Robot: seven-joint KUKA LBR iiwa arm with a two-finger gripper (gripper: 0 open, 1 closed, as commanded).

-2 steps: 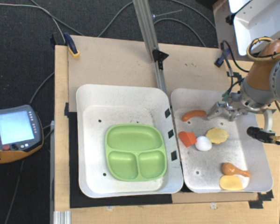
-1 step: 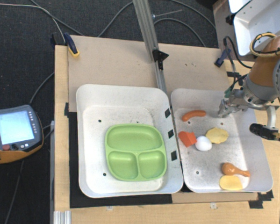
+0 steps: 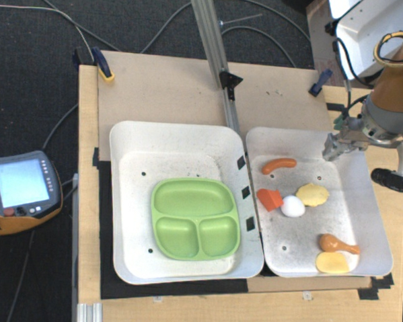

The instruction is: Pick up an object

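Looking down on a tan surface point(image 3: 158, 87) carrying two shallow white bins side by side. Passing, at far left and off the surface, a handheld control screen point(image 3: 18, 191) lying on dark flooring, its cable trailing away. Finding in the left bin point(image 3: 129, 187) a green divided plate point(image 3: 195, 217) lying flat near the middle, probably serving as a drop spot rather than a target.

Crossing into the right bin point(image 3: 367, 219) and meeting the likely candidates for picking: an orange sausage point(image 3: 279, 166) near the top, apart from the rest; an orange block point(image 3: 269, 199) touching a white ball point(image 3: 293, 207), with a yellow lump point(image 3: 312, 194) just beside the ball; lower right, a toy drumstick point(image 3: 338, 245) lying against a yellow piece point(image 3: 333, 263).

Reaching in from the right, hovering the tool point(image 3: 333, 149) over the right bin's upper right corner, near the sausage but touching nothing. Carrying nothing visible; being unable to tell whether the tool is standing wide or narrow at this angle. Judging the pickup not yet done, with the sausage offering the easiest isolated grab and the clustered pieces risking a nudge.
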